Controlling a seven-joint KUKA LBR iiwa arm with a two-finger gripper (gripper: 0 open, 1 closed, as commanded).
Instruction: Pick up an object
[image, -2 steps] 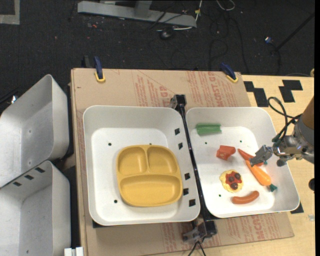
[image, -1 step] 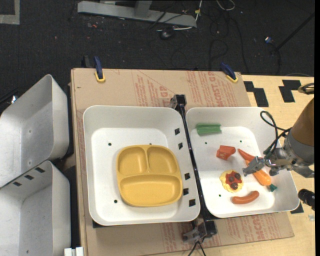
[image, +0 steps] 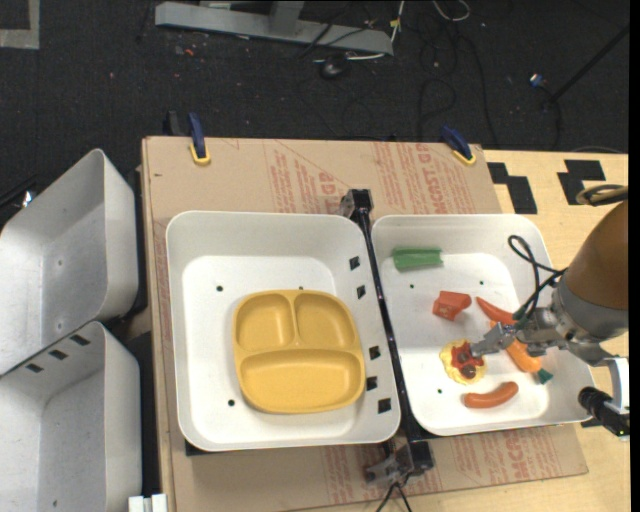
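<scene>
Down low over the right bin (image: 530, 240), reaching in from the right, gripper (image: 487, 347) hovering just beside the yellow-and-red toy (image: 463, 362) near the bin's front middle. Fingers slim and dark, angled toward that toy, tips close together, but too small and blurred to call open or closed, and nothing plainly caught between them, so no claim of a hold. Around it, plenty to choose from: red sausage (image: 490, 395) lying flat just in front, orange carrot-like piece (image: 524, 358) tucked under the wrist, small red block (image: 451, 305) a little farther back, green bar (image: 416, 259) well apart near the back wall. Over in the left bin (image: 190, 300), only a yellow divided plate (image: 298, 351), well out of play. Likely light stuff, all of it, plastic play food by the look: stiff, smooth, probably slippery, prone to squirt sideways under a pinch. Best bet on the yellow-and-red toy, gripped across its narrow middle, straight down; failing that, the sausage across its short axis at mid-length, not at the rounded ends.
</scene>
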